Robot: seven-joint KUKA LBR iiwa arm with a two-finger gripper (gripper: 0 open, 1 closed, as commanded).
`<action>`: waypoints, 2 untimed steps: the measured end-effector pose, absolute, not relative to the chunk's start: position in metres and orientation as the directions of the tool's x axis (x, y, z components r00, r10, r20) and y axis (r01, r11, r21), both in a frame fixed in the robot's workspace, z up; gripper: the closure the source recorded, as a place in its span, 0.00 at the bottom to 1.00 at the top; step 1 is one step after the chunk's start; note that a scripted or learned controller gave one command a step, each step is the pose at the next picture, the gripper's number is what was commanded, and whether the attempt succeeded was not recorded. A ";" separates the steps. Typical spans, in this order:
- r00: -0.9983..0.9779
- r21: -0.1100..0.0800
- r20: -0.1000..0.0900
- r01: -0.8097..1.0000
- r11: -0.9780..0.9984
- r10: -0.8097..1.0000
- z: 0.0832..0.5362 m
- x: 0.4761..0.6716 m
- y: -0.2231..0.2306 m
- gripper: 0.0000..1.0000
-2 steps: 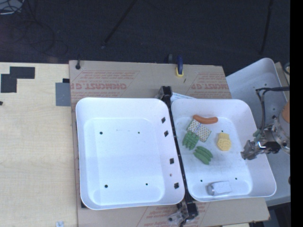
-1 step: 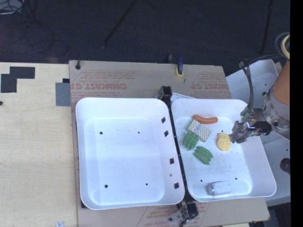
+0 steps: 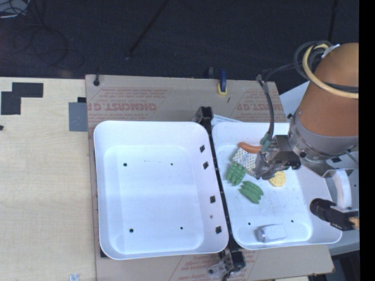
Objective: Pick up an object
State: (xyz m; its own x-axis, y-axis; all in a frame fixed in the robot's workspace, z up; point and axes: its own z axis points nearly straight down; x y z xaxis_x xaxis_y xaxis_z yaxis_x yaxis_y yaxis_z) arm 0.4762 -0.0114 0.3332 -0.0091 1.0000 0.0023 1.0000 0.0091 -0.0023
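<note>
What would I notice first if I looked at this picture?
Probably the big orange and grey robot arm on the right, dipping its pincer into the right white bin. Under it lies a bright little heap: green pieces, an orange one and a yellow one. The left bin is beside it.

I see a pale wood surface (image 3: 41, 186) carrying a brown printed board (image 3: 158, 98). On that board I have two shallow white bins side by side, touching: the left bin (image 3: 108, 239) and the right bin (image 3: 319, 236).
</note>
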 end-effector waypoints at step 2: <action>-0.006 0.008 0.002 1.000 0.006 1.000 0.475 0.495 0.110 1.00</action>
